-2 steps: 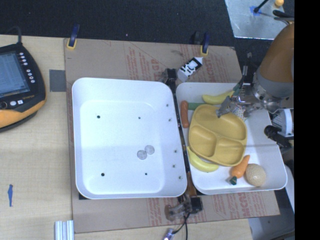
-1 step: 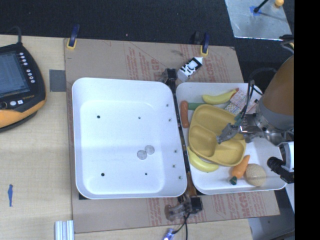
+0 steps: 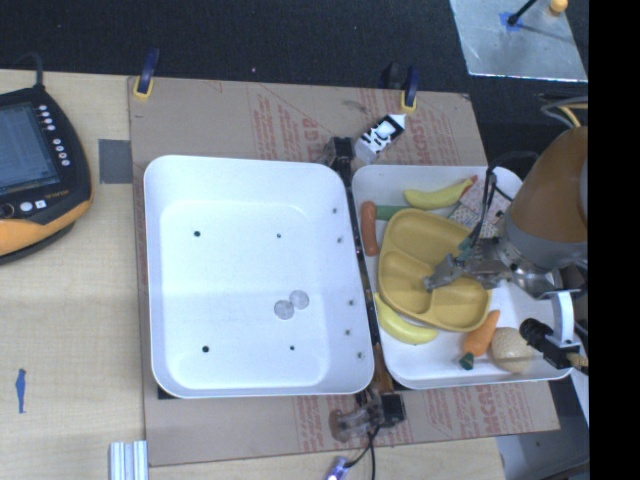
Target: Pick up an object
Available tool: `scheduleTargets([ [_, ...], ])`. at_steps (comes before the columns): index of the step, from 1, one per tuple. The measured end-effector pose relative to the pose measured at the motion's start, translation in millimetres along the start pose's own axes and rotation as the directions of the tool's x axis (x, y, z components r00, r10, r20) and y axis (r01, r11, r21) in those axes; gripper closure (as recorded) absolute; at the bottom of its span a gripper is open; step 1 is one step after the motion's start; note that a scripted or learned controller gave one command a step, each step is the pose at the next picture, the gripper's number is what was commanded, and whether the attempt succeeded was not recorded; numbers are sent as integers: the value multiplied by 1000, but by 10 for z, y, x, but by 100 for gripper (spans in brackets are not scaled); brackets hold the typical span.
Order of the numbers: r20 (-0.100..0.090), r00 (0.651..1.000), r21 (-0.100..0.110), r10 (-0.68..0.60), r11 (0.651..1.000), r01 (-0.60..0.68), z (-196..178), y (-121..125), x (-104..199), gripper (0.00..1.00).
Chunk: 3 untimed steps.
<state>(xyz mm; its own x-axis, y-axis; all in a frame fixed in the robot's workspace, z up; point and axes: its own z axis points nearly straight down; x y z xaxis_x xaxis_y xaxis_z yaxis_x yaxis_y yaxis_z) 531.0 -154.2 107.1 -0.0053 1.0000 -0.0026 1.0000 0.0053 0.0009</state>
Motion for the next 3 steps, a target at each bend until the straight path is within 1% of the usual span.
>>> scheduleTargets([
  [1, -1, 1000, 3, -3, 1000, 3, -177, 47, 405, 0],
  [2, -2, 1000, 4, 3, 1000, -3, -474, 249, -324, 0],
  [3, -3, 1000, 6, 1, 1000, -1, -137, 226, -579, 0],
])
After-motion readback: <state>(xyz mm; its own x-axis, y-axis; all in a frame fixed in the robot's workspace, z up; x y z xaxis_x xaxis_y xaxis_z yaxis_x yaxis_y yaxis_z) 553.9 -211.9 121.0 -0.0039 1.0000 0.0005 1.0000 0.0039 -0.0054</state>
